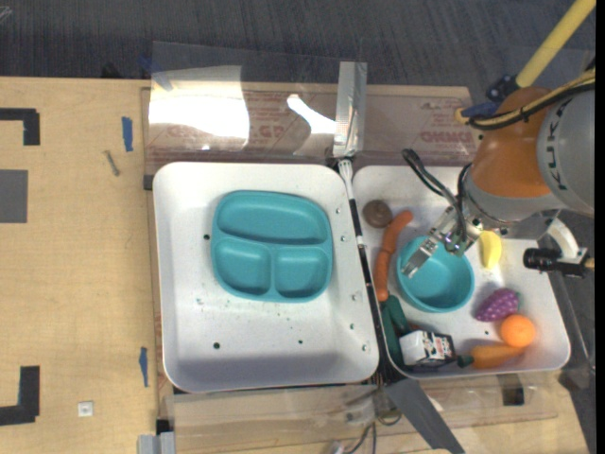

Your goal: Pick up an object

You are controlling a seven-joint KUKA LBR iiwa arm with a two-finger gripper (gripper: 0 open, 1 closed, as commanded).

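The arm (529, 149) comes in from the right, its orange band above the wrist, and the gripper (423, 256) hangs low over the right bin (558, 334). The fingers (413, 264) sit right at the upper left rim of a teal bowl (437, 278), and they look to be pinching that rim, one finger inside and one outside (the view is steep, so I would not swear to how tight the grip is). The bowl itself rests in the middle of the right bin.

Around it lie small toy foods: a brown round piece (377, 213) near the top left corner, a long orange carrot (387, 251) just beside the bowl's left edge, a yellow banana (490, 249) on its right, purple grapes (497, 304) and an orange (517, 330) lower right. A white and black packet (425, 347) lies along the near wall, next to another carrot (492, 355).

The left bin (180, 282) holds a teal divided plate (272, 245), lying flat, well apart from the gripper. Both bins sit on the bench (66, 253).
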